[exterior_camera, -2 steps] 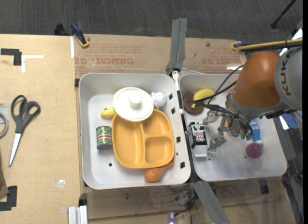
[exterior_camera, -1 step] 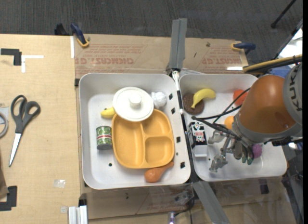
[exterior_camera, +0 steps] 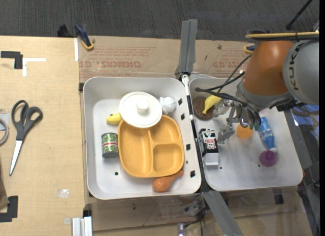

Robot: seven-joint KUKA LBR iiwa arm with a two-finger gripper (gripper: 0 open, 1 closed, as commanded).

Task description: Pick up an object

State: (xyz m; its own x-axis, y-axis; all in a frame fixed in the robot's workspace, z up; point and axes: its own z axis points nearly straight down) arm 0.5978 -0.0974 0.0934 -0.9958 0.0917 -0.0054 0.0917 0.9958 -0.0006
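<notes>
- Orange ball (exterior_camera: 245, 132): in the right bin (exterior_camera: 284, 174), center-right of the frame, just under the gripper (exterior_camera: 234, 124).
- Gripper: fingers spread apart, holding nothing.
- Blue bottle (exterior_camera: 265, 134) lies beside the ball.

The tool (exterior_camera: 234, 124) hangs over the right bin (exterior_camera: 284, 176). Just right of it lies a bottle (exterior_camera: 265, 133); to its left, a banana (exterior_camera: 210, 103); left of that, the left bin (exterior_camera: 94, 179) holding a divided tray (exterior_camera: 150, 151).
</notes>
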